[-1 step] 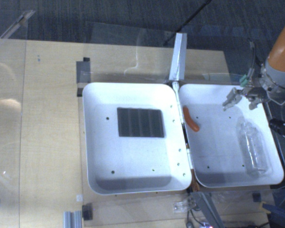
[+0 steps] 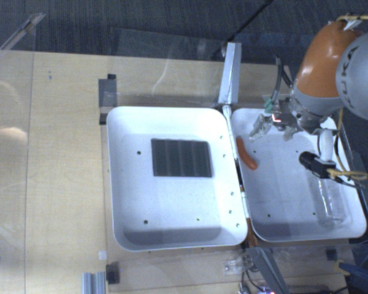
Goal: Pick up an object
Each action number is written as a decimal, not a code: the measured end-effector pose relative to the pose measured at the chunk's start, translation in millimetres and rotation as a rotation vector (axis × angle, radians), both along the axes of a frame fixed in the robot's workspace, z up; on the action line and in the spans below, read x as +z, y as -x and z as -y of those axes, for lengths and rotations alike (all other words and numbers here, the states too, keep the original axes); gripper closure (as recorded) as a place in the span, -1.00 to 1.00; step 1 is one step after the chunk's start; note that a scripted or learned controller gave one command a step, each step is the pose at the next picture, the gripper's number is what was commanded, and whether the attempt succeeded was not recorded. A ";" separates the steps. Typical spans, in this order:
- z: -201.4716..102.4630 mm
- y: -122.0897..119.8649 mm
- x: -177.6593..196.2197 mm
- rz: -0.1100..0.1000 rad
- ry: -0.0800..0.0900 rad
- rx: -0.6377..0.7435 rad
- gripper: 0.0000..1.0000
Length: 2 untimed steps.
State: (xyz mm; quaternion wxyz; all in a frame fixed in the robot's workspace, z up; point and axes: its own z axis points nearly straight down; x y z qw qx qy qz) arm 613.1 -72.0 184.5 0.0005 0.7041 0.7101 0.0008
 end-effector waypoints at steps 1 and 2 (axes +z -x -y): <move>21.9 14.3 -94.8 0.010 0.001 0.135 -1.00; 15.6 -30.1 -96.0 0.009 0.002 0.210 -1.00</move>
